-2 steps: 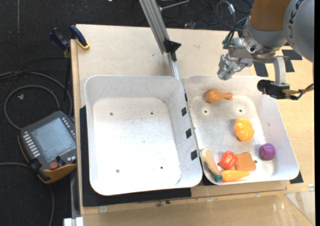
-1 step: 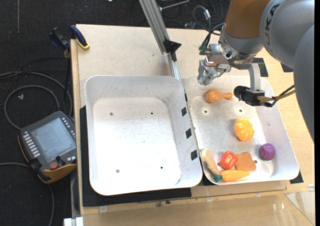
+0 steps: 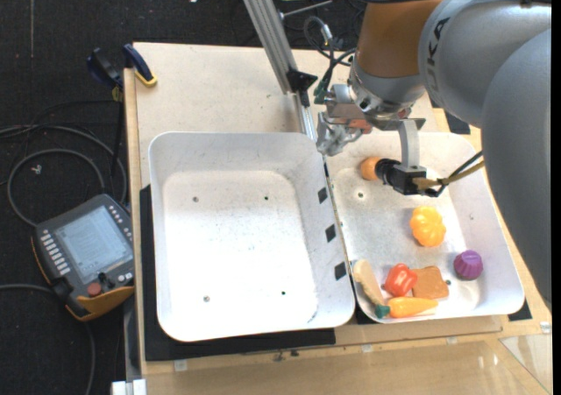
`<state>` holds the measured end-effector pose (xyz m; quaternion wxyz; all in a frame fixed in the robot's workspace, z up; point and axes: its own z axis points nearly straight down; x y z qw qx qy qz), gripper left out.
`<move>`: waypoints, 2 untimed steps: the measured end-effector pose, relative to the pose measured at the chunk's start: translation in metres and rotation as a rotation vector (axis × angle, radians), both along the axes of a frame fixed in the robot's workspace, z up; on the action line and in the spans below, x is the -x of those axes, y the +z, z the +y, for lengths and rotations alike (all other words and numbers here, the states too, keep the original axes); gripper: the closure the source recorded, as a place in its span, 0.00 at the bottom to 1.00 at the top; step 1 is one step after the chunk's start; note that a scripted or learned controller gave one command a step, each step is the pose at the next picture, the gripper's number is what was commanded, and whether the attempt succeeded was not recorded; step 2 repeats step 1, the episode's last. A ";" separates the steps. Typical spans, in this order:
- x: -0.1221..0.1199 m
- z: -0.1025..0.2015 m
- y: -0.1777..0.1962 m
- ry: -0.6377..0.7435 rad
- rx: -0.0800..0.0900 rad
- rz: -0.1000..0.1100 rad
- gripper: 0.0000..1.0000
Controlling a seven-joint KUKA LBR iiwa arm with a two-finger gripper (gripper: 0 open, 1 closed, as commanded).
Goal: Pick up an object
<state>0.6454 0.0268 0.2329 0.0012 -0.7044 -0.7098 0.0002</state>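
Hovering my gripper [image 3: 331, 141] over the right bin's [image 3: 491, 209] far-left corner, on the rim; can't tell its state; nothing visibly held; nearest pick is the orange ball [image 3: 371, 167], just right of the gripper; yellow pepper [image 3: 427, 227] lies beyond it, toward the bin's middle; partial lettering on arm, unreadable.

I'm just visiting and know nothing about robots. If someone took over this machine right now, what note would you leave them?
Gripper: up at the far left corner of the right bin, by the divider; I cannot tell if it is open, and nothing shows in it.
Things, all in the right bin: small orange ball nearest the gripper, yellow pepper, purple piece, red pepper, brown block, carrot, pale piece.
Done: no pick visible.
Left: grasp one item and lift it.
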 end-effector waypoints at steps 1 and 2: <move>0.002 0.057 0.008 0.001 -0.001 -0.004 1.00; 0.002 0.057 0.008 0.001 -0.001 -0.004 1.00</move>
